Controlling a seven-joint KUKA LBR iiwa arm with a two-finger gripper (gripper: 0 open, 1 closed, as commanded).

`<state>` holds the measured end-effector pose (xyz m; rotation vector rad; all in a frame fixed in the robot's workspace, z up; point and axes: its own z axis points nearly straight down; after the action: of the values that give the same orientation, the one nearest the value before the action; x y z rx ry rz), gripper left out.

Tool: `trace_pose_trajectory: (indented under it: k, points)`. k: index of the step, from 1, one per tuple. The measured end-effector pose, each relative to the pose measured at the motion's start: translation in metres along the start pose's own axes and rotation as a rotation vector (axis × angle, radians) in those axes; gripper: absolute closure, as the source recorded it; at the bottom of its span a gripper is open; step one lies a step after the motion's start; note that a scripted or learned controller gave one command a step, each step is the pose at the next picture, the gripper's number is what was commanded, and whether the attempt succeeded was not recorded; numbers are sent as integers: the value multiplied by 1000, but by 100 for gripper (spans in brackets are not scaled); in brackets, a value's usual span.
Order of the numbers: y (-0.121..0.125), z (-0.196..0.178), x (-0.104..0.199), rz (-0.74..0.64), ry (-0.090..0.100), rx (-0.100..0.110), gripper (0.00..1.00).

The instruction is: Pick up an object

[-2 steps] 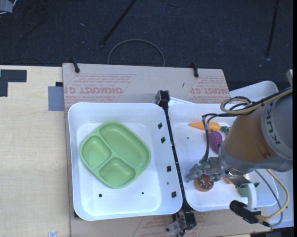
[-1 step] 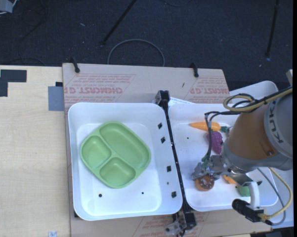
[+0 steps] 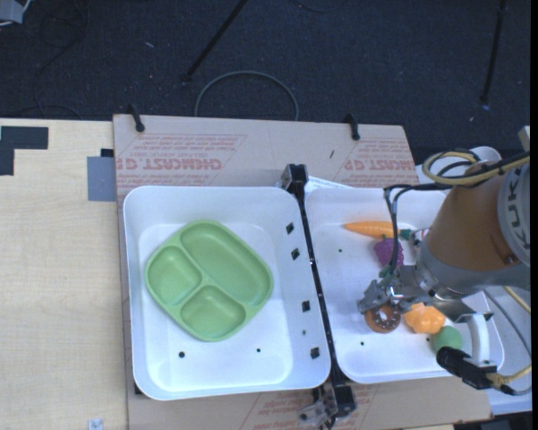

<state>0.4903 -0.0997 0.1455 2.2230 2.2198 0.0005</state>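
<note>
The right bin (image 3: pixel 358 352) holds several small toys. An orange carrot (image 3: pixel 369 229) lies near its back, with a purple piece (image 3: pixel 388 252) just below it. A brown ring-shaped item (image 3: pixel 380 319) sits mid-bin, an orange lump (image 3: pixel 423 318) to its right and a green ball (image 3: pixel 447 338) beyond that. My gripper (image 3: pixel 382 297) hangs low over the bin, directly above the brown ring, between the purple piece and the orange lump. The arm's orange band (image 3: pixel 470 231) covers the bin's right part.
The left bin (image 3: pixel 161 365) contains a green divided plate (image 3: pixel 208 279). A black divider (image 3: pixel 309 285) with clips runs between the bins. Cardboard (image 3: pixel 251 150) lies under both bins, and cables loop at the right edge (image 3: pixel 452 164).
</note>
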Motion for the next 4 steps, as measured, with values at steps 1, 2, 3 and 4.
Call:
trace_pose_trajectory:
  k: [1, 2, 3, 4]
  points:
    - [3, -60, -7, -2, -1, -2, 100]
    - [-5, -107, -7, -2, 0, -2, 100]
    - [-1, -94, 53, -6, 3, 5, 100]
    - [3, -78, 103, -5, 2, 7, 100]
